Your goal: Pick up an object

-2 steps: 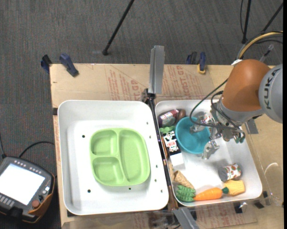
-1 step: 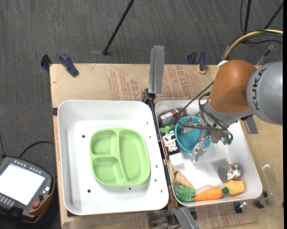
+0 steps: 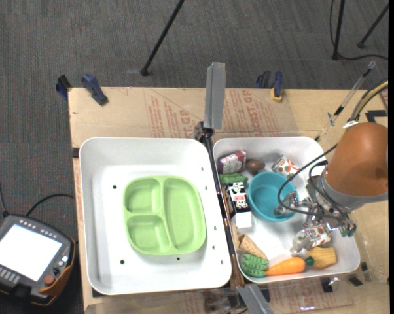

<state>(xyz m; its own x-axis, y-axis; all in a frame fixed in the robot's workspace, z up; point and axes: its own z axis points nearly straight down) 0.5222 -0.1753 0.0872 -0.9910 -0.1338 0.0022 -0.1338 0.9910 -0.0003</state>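
Camera view: gripper (image 3: 313,236) sits low over the right bin's (image 3: 285,140) front-right part, w/ cables and wrist hardware crowding it. Can't tell how the jaws stand, and nothing shows held between them. Right at the tip is a small pale item w/ a red-white print (image 3: 317,237), prob the target, but it's partly hidden by the tool so contact is unclear.

Step, as I judge it: descent/approach to a grasp, pick not yet done. Next move needs the tip centred on one item only, then close and lift straight up, checking the item comes along.

Around it, same bin: corn cob (image 3: 322,258) just beside, toward the front-right corner; carrot (image 3: 287,266) along the front edge; green veg piece (image 3: 254,263) and a tan wedge (image 3: 250,244) near the front-left corner. Blue bowl (image 3: 270,197) mid-bin, close to the tool's left. It could get nudged. Black-white carton (image 3: 237,195) and a white block (image 3: 243,220) along the left wall; dark-red can (image 3: 232,161), a brown lump (image 3: 254,165) and a red-white packet (image 3: 285,167) by the back edge.

Left bin (image 3: 95,156) holds a green divided plate (image 3: 164,215), well apart from the action.

Risk: clutter is tight, so corn or bowl rim may block the closing.
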